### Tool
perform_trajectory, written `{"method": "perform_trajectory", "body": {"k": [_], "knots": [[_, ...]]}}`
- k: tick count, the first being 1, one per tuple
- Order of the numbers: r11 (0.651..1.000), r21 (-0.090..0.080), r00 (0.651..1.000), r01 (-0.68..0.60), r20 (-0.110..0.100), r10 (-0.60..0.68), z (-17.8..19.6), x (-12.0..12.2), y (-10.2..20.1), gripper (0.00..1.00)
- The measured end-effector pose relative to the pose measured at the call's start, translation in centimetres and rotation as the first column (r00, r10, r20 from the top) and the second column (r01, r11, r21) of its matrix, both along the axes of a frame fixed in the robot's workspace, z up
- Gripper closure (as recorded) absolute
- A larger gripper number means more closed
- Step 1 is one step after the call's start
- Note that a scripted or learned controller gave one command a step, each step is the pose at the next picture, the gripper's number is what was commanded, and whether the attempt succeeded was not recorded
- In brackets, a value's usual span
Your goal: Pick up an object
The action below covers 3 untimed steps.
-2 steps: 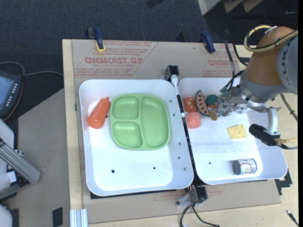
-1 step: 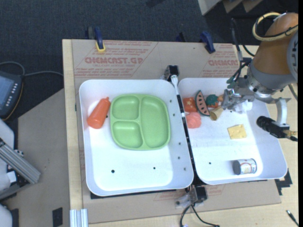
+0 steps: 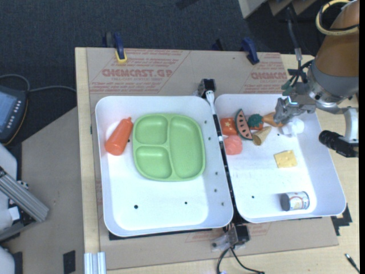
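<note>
My gripper (image 3: 287, 119) hangs low over the back of the right bin (image 3: 319, 181), below the grey wrist and orange band. Just left of it lie a small teal piece (image 3: 254, 119) and an orange bit (image 3: 268, 117). A tan cone (image 3: 262, 135) lies slightly nearer the front. A watermelon slice (image 3: 244, 124) rests further left, beside a red block (image 3: 228, 126) and a pink lump (image 3: 232, 145). A yellow cheese wedge (image 3: 286, 159) sits mid-bin, and a small can (image 3: 294, 201) lies on its side near the front.
The left bin (image 3: 114, 198) holds a green divided plate (image 3: 169, 146) and an orange carrot-like toy (image 3: 118, 136) at its left. A black divider strip (image 3: 218, 136) runs between the bins. Clamps and a cable stand at the back edge.
</note>
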<state>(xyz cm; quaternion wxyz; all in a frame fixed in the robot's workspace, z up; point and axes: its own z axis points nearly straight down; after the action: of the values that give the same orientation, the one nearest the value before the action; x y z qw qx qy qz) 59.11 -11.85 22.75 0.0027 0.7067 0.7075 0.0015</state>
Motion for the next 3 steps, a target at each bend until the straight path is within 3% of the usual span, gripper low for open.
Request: {"method": "perform_trajectory", "body": {"k": [1,3], "knots": [[1.0,0.002,1.0,-0.005,-0.002,0.005,0.9,1.3,5.4,1.0],[1.0,0.002,1.0,-0.003,-0.004,0.003,-0.9,2.7,15.3,1.0]]}}
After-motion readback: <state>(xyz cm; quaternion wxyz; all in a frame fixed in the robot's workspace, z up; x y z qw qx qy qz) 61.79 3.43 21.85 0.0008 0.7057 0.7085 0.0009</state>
